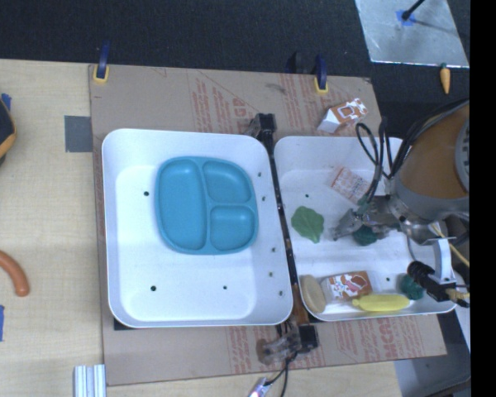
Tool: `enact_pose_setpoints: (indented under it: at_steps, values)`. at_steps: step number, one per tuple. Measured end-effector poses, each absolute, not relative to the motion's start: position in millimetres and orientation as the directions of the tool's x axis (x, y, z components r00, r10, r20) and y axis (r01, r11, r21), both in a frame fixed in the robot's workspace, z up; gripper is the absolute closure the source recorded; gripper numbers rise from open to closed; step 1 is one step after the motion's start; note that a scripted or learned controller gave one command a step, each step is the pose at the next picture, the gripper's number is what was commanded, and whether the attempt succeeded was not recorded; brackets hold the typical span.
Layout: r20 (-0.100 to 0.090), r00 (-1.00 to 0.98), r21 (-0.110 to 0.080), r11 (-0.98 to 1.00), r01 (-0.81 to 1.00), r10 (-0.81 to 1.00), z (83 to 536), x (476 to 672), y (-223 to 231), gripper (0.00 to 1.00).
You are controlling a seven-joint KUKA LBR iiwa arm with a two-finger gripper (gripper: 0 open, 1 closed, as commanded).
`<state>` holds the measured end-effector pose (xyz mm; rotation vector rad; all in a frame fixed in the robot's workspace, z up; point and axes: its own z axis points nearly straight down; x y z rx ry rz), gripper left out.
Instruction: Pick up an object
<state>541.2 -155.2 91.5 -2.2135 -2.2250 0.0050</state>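
My gripper (357, 224) is low over the middle of the right bin (314, 151), reaching in from the right. A dark green object (366, 237) lies right under its tip, touching or nearly touching it; I cannot tell whether it is held. Just left of the gripper lies a green leafy piece (307, 223). A small printed packet (347, 182) lies behind the gripper. Along the bin's front edge are a tan piece (312, 293), a red and white packet (348, 286), a yellow banana (383, 303) and another dark green object (411, 287).
The left bin (128, 222) holds a blue divided plate (206, 203). A small carton (343, 116) lies on the cardboard behind the right bin. A toy sausage (9, 271) lies on the bench at far left. Black cables (372, 151) loop over the right bin's back right.
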Motion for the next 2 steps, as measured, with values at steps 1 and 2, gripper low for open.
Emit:
enact_pose_setpoints:
  at_steps: [1,2]
  values:
    - [-0.001,-0.008,-0.006,0.008,1.0,1.0,101.8,541.1,-156.4,1.0]
    - [0.001,-0.005,-0.002,0.005,1.0,1.0,215.2,543.6,-74.9,1.0]
